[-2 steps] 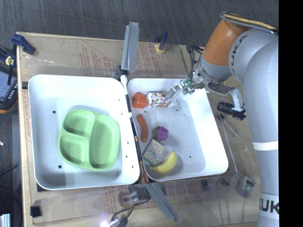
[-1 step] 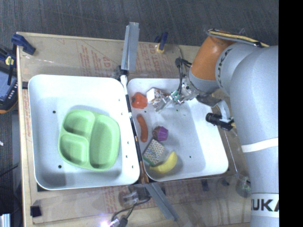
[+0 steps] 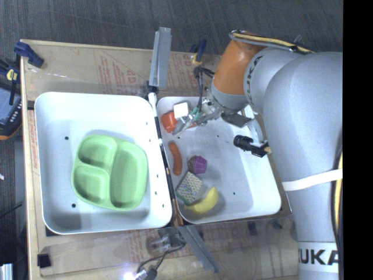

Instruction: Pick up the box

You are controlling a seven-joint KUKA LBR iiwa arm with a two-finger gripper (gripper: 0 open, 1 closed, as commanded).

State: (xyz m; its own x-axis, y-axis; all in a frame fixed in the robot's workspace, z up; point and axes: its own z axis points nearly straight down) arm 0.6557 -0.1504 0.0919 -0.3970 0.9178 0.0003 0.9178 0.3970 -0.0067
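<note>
A small white box (image 3: pixel 180 109) lies in the far left corner of the right bin (image 3: pixel 256 185), next to an orange-red object (image 3: pixel 168 121). My gripper (image 3: pixel 189 121) reaches down into that corner from the right. Its tip sits just below and to the right of the white box, very close to it or touching it; I cannot tell which. A flat box with a chequered pattern (image 3: pixel 189 186) lies at the near left of the same bin, leaning against a banana (image 3: pixel 205 201).
In the right bin there are also a brown sausage (image 3: pixel 175 158) along the left wall and a purple object (image 3: pixel 197 164) mid-bin. The left bin (image 3: pixel 52 115) holds a green divided plate (image 3: pixel 110 172). My arm covers the right bin's far right side.
</note>
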